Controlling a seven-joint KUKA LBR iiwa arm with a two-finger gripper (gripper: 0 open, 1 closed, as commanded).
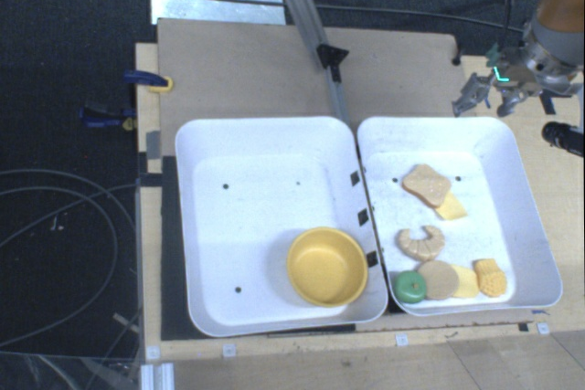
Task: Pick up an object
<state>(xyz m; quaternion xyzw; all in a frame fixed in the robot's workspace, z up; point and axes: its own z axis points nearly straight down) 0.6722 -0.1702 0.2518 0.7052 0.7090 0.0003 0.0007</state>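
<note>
You see the bowl [327, 265] in the left bin [210, 142]; right of the bowl, the food pieces [437, 233] lie in the right bin [521, 187].

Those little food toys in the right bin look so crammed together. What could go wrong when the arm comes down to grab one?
The green round piece, tan disc and yellow waffle piece sit packed along the right bin near its front wall, so the gripper might nudge neighbours or catch two. The croissant is curved and could slip. The gripper hangs above the bin's far rim and could clip it descending.
</note>
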